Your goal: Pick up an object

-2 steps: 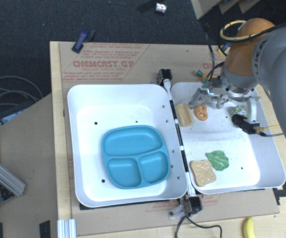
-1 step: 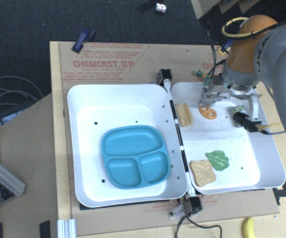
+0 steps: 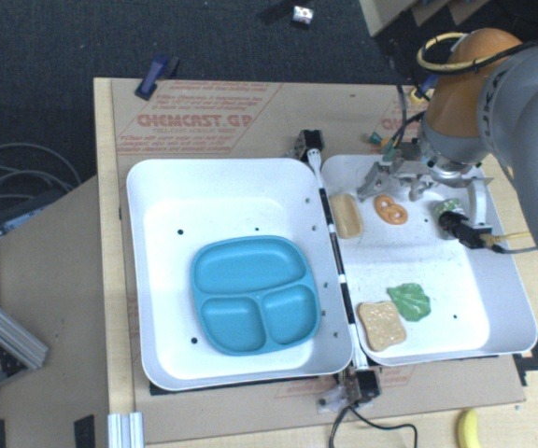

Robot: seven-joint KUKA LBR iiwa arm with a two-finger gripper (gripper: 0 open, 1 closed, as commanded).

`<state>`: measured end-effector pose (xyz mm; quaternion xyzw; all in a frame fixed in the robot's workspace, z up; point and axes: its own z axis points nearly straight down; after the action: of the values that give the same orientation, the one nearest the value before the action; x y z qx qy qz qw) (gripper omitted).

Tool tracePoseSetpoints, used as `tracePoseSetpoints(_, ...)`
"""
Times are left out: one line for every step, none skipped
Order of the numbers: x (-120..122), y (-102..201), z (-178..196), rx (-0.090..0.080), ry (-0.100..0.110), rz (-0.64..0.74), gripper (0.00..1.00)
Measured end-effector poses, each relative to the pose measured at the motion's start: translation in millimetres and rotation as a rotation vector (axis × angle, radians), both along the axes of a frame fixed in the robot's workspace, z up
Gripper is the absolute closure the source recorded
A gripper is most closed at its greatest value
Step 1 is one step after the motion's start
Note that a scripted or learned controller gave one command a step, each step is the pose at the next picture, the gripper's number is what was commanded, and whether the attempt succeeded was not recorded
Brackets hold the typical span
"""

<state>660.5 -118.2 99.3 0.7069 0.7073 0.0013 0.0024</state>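
Observation:
The right bin (image 3: 493, 320) holds a tan bread roll (image 3: 346, 216) by its left wall, an orange pretzel-like piece (image 3: 390, 212) near the back, a green leafy piece (image 3: 410, 301) and a tan cracker slice (image 3: 381, 325) at the front. My gripper (image 3: 407, 179) hangs over the back of the right bin, just above and right of the orange piece. I see nothing held between its fingers. The orange-banded wrist (image 3: 456, 91) rises behind it.
The left bin (image 3: 157, 194) holds a blue divided tray (image 3: 253, 292). A black clamp (image 3: 310, 144) sits at the back where the bins meet. Cables (image 3: 479, 236) trail along the right bin's back right. A yellow object (image 3: 469, 429) lies at the bench's front right.

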Motion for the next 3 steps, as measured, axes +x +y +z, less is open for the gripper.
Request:
tracePoseSetpoints(-8, 9, -13, 0.000, 0.004, 0.000, 0.00)
tracePoseSetpoints(-7, 9, -4, 0.000, 0.002, -0.001, 1.00)
tracePoseSetpoints(-70, 81, 86, 0.003, 0.006, 0.001, 1.00)
